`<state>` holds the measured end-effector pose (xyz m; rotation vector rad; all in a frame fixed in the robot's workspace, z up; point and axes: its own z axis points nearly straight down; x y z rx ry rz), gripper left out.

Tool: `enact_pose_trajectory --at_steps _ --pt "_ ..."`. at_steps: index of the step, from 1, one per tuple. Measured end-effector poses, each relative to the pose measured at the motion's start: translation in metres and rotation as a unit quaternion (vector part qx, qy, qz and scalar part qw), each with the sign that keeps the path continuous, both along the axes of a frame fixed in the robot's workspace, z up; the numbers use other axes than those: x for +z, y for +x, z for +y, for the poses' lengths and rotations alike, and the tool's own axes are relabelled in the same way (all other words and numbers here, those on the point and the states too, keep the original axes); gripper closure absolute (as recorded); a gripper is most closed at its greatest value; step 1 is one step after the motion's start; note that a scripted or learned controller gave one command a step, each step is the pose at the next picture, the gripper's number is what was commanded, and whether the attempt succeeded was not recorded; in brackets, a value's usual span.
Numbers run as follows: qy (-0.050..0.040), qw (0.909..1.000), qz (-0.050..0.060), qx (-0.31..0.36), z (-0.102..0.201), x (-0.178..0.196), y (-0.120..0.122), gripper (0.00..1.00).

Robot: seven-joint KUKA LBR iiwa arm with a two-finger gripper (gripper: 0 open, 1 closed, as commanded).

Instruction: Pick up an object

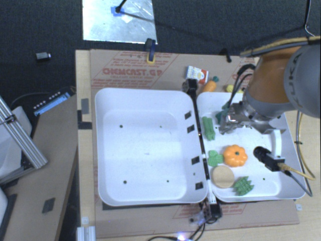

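**Desk:** Six toys in the right bin (268,185), is that the count?

**Photographer:** Six: a dark teal piece (220,115), a green stick (208,128), an orange pumpkin (234,155), a leafy green piece (214,158), a tan disc (223,176) and a spiky green piece (243,186). All lie in the bin's left half, near the divide with the left bin (145,144).

**Desk:** And the arm?

**Photographer:** The arm reaches in from the right, and the gripper (229,122) hangs low over the upper end of that cluster. The dark teal piece is just beside it on the left. The green stick lies near, below and to the left.

**Desk:** Claw spread or pinching?

**Photographer:** I cannot tell. The wrist body covers it from this angle, and no toy shows clamped in it.

**Desk:** Why that spot?

**Photographer:** My reading is that it is lined up on the teal piece, the closest object. That piece is small and narrow, so it is probably easier to pinch than the broad, rounded pumpkin. It also lies apart from the pumpkin and disc, which leaves room to descend. The risk is the green stick, which is close enough to be nudged or caught alongside. The pick does not look complete.
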<state>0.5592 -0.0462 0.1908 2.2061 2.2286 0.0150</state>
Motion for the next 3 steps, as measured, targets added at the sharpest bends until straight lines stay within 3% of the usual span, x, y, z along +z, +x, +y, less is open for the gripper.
enact_pose_trajectory --at_steps 1,2,3 --pt "-0.0016 1.0000 0.000 0.000 0.031 -0.005 0.114 1.00" --pt "-0.0004 1.0000 -0.006 -0.001 0.069 0.175 0.112 1.00" --pt "-0.0007 1.0000 -0.005 -0.002 0.080 0.347 0.092 1.00"
